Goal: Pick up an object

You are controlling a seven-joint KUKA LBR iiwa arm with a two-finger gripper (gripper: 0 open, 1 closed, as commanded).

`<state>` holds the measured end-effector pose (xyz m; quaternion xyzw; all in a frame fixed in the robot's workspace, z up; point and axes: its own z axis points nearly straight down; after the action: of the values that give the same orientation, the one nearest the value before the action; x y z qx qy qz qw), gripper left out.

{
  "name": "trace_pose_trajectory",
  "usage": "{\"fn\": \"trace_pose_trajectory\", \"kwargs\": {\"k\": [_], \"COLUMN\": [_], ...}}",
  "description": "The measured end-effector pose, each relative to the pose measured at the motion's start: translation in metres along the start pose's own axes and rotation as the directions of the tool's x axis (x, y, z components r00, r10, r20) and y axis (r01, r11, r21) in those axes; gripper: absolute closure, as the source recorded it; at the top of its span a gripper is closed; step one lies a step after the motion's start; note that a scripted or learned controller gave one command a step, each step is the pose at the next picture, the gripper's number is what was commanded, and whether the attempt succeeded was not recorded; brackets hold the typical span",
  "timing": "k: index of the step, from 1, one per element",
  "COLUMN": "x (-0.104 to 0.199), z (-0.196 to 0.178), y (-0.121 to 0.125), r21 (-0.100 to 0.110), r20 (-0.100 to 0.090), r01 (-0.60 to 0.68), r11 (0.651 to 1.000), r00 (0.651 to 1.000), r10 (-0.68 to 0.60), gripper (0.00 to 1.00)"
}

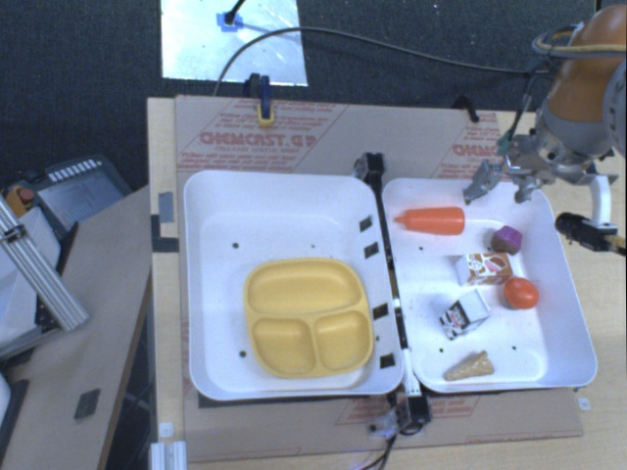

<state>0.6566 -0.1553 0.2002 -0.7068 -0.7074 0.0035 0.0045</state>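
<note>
Carrying two white bins, the surface (294,125) is showing a yellow tray (309,316) left and small items right. Hovering spread and empty above the right bin (563,360), the hand (502,181) is nearing the orange carrot (431,220); next comes descending, then closing.

Dark carpet (78,67) lies beyond the wooden bench (162,145); a shiny metal sheet (230,27) rests past its far edge.
</note>
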Motion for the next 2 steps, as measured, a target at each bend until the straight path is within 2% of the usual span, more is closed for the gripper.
{"fn": "trace_pose_trajectory", "kwargs": {"k": [1, 2], "x": [0.000, 0.008], "z": [-0.009, 0.042], "y": [0.003, -0.003], "r21": [-0.013, -0.013], "r20": [0.002, 0.002], "r01": [0.002, 0.002], "r11": [1.000, 1.000], "r00": [1.000, 1.000], "r10": [-0.002, -0.002], "gripper": [0.00, 0.00]}}
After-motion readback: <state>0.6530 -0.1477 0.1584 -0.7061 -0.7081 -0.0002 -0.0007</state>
